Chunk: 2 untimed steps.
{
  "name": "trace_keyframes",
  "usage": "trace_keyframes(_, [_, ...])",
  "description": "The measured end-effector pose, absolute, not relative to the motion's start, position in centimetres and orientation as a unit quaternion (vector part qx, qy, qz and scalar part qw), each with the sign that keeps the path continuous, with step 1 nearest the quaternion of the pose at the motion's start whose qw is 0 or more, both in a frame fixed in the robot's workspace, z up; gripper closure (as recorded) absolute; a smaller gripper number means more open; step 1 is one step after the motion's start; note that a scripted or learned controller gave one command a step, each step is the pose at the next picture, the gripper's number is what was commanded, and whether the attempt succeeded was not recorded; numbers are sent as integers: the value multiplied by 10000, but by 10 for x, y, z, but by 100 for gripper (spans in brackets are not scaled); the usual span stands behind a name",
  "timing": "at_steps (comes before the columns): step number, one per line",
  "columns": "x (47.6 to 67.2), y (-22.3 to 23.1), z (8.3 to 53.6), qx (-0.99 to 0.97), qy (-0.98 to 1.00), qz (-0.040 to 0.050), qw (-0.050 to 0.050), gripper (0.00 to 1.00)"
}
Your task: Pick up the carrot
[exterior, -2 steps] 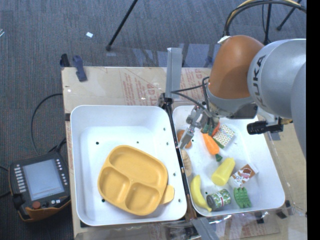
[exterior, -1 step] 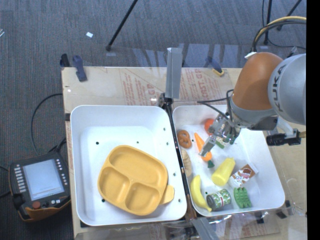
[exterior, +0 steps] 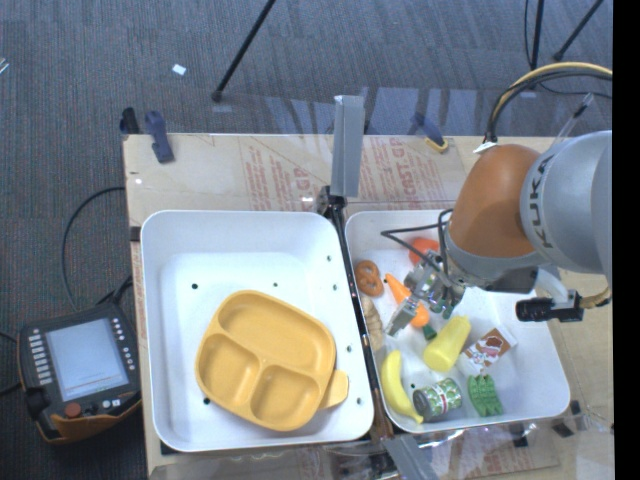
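Observation:
The carrot is a small orange toy with a green top. It lies at a slant in the right bin, near that bin's left wall. My gripper hangs low right over the carrot's lower half and hides it. The fingers stand open, spread to either side of the carrot, and a bit of orange shows between them. The arm's orange band sits just above and to the right.
Crowding the carrot in the right bin are a brown round piece, a red piece, a yellow bottle, a banana, a can, a green block and a small packet. The left bin holds a yellow divided plate.

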State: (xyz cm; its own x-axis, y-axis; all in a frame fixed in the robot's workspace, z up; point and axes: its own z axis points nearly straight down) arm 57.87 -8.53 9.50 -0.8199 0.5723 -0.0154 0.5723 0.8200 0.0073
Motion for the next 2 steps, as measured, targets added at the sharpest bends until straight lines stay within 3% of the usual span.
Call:
trace_keyframes(1, [575,-83,98,2963,9551,1,9,100])
trace_keyframes(2, [520,-13,188,5197,8544,2,-5,100])
